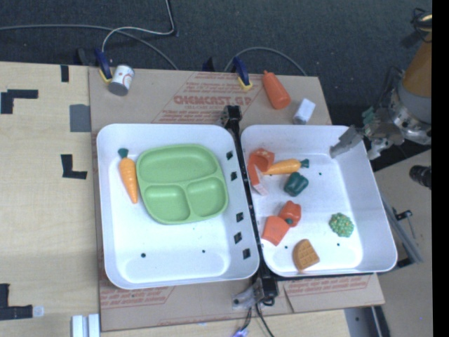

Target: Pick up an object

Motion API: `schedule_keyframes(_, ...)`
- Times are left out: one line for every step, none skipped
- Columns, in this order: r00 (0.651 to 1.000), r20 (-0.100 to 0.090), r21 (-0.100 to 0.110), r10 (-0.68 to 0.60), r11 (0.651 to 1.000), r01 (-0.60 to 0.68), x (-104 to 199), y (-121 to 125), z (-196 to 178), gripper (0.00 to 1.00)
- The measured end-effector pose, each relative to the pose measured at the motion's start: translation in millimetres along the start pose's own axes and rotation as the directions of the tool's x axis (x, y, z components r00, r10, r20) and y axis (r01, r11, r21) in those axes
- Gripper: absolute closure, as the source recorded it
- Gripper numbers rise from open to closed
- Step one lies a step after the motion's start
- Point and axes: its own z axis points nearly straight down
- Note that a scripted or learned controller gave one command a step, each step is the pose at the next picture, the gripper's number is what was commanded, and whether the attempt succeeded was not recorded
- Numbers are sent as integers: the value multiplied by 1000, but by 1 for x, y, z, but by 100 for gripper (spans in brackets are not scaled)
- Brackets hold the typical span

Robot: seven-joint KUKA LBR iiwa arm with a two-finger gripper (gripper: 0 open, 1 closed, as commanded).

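Gripper hovered at the right bin's upper right rim, nothing between its fingers; couldn't tell if it was open or closed.

Pickable items sat left of and below the gripper in the right bin: small carrot and green pepper nearest, broccoli below it, red pepper and bread piece further down. Left bin held green divided plate with another carrot beside it.

Divided plate in left bin, carrot just left of it
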Motion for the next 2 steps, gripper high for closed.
schedule_keyframes(1000, -2, 4, 0, 1000, 0, 58, -51, 125, 0)
schedule_keyframes(1000, 4, 12, 0, 1000, 0, 75, 48, 146, 0)
